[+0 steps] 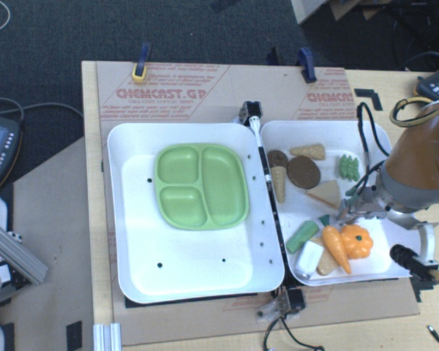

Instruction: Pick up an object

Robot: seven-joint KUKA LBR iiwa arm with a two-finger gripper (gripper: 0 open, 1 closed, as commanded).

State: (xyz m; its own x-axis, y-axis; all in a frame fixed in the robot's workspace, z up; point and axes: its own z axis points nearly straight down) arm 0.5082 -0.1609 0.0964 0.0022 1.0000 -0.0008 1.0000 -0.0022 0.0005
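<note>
On the desk (pixel 95 196), the left bin (pixel 132 269) holds a green divided plate (pixel 202 186), untouched. The right bin (pixel 373 269) still carries all the toy food: brown disc (pixel 304 172), green pod (pixel 303 235), carrot (pixel 336 248) and orange pepper (pixel 358 241). The gripper (pixel 351 209) is low over the bin, just above the pepper; whether it is released or clenched I cannot tell. Nothing looks lifted, so the pick seems still ahead.

We find the green three-compartment plastic plate (pixel 202 186) in the left white bin (pixel 132 218). At frame right, the right white bin (pixel 373 134) holds toy foods, the orange plastic carrot (pixel 336 248) lying beside the orange plastic pepper (pixel 357 241) at its lower edge.
</note>
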